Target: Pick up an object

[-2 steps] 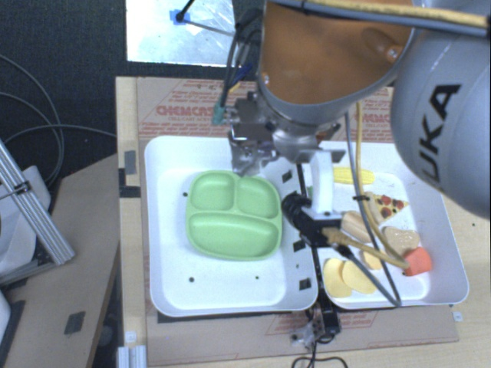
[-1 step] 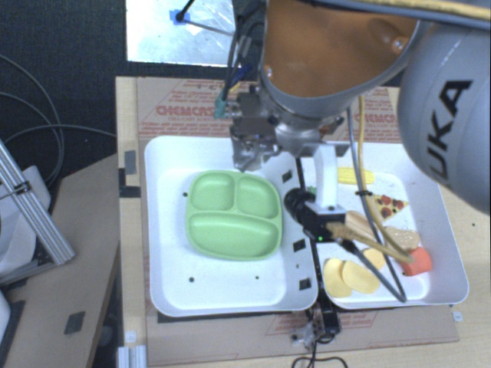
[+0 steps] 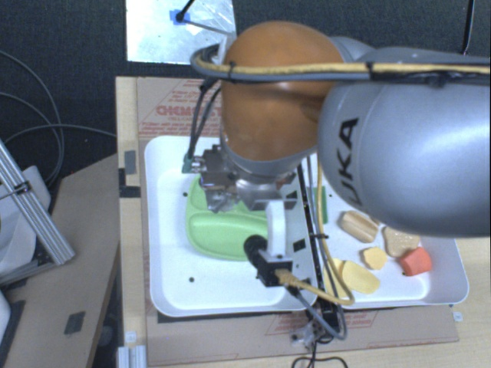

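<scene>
The big grey arm with its orange band (image 3: 276, 90) reaches over the bins and hides much of them. My gripper (image 3: 222, 196) hangs below the wrist over the left bin (image 3: 165, 282), right above a light green object (image 3: 219, 234) lying in that bin. The wrist housing covers where the two meet, so I cannot tell whether they touch. In the right bin (image 3: 453, 282) lie a tan cylinder (image 3: 359, 225), a tan chunk (image 3: 400, 241), a small yellow piece (image 3: 374, 257), an orange-red piece (image 3: 416, 261) and a yellow curved piece (image 3: 354, 276).
Black and yellow cables (image 3: 307, 282) trail from the wrist over the front rim between the bins. A cardboard sheet (image 3: 165, 106) lies under the bins. A metal frame (image 3: 31, 213) stands at the left, and a shiny sheet (image 3: 180, 18) lies behind the bench.
</scene>
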Robot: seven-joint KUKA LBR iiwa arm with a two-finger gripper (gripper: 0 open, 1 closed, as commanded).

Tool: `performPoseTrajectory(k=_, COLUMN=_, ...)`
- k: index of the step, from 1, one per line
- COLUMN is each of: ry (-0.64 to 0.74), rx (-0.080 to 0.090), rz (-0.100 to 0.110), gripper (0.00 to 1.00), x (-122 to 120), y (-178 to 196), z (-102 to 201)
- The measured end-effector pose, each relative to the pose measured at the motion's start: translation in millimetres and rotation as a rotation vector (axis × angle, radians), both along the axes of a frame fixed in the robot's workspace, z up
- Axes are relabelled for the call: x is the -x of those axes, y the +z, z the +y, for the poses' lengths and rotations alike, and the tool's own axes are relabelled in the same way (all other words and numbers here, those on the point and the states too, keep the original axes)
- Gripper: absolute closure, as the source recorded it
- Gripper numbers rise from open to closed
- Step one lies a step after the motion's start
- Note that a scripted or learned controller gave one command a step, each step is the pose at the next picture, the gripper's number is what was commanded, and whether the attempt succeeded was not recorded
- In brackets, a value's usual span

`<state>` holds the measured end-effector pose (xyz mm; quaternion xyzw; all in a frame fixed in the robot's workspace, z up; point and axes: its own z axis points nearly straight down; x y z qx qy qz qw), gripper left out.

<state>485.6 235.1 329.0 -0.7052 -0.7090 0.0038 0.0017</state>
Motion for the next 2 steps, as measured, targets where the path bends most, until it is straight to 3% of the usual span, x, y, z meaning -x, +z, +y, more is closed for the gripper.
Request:
performPoseTrajectory(k=1, ry=-0.007, rx=0.003, rz=0.004, gripper=1.0, x=-44.8, y=-172.5, z=-3.0)
performPoseTrajectory(k=2, ry=-0.006, rx=-0.01, rz=-0.02, gripper=1.0, x=-127.5, y=-232.5, z=0.7)
